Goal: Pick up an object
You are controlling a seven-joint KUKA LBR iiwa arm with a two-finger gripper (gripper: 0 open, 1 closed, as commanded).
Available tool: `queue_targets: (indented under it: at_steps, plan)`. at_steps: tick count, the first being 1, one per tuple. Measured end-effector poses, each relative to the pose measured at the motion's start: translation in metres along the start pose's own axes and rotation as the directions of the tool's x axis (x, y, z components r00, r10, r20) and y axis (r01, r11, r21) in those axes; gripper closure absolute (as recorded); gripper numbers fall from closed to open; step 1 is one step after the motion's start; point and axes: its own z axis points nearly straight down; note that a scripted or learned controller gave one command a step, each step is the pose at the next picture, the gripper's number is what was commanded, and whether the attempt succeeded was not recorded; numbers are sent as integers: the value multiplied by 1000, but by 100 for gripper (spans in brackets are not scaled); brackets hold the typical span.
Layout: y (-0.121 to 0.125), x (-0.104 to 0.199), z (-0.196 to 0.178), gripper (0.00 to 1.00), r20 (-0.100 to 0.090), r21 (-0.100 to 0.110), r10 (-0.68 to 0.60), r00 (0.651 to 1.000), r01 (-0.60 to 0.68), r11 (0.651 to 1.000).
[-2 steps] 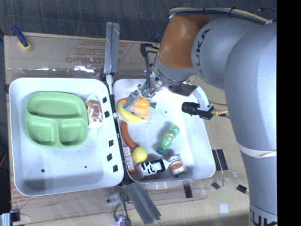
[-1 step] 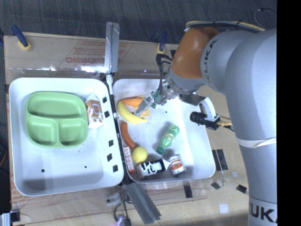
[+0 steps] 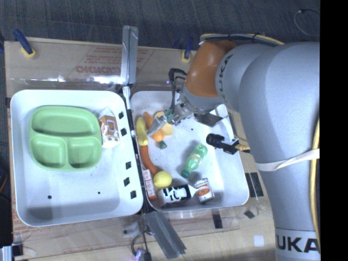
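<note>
The gripper (image 3: 163,121) is down in the right bin (image 3: 231,192), up at the back-left corner right over a pile of toy food: banana (image 3: 141,130), carrot (image 3: 148,118) and something orange (image 3: 158,136). Can't tell if it's clenched or released. The green bottle (image 3: 194,160) lies mid-bin, well apart.

Both bins (image 3: 65,200): smooth white plastic, slight sheen. Green divided tray (image 3: 65,136): matt plastic. Green bottle (image 3: 194,160): glossy, translucent plastic. Arm (image 3: 272,97): smooth grey shell, satin finish; orange band (image 3: 204,69) glossy. Bench (image 3: 70,58): matt wood-like board.
</note>
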Motion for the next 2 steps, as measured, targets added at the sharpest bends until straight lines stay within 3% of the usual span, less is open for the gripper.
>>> queue_targets:
  at_steps: [1, 2]
  plan:
    - [0, 0, -8, 100, -2, 3, -4, 1000, 4, 1000]
    - [50, 50, -137, 100, 0, 0, -39, 999, 39, 999]
